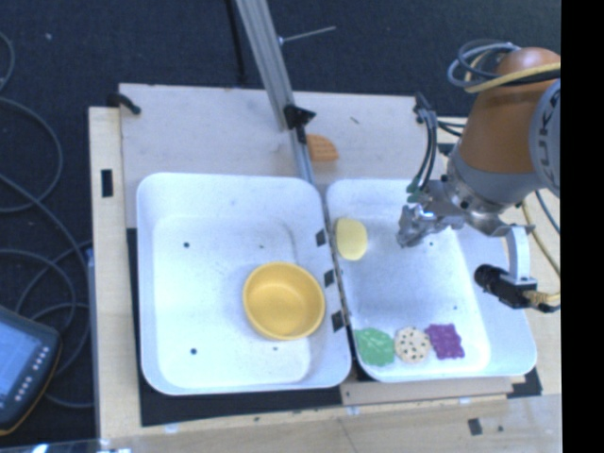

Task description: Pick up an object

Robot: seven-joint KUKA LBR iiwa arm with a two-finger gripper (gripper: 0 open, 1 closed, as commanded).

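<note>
A yellow bowl (283, 299) sits in the left bin (179, 215), toward its right side. In the right bin (491, 347) a pale yellow oval piece (352, 239) lies against the left wall. Along the right bin's front edge lie a green piece (375, 345), a round cookie-like piece (411, 343) and a purple piece (444, 340), side by side. My gripper (412, 231) hangs over the upper middle of the right bin, to the right of the yellow oval piece and apart from it. Nothing shows between its tips.
A slanted metal post (274, 74) rises from the divide between the bins toward the top. An orange object (321, 148) lies on the bench behind the bins. Cables and a black fitting (505, 286) hang at the right bin's right side.
</note>
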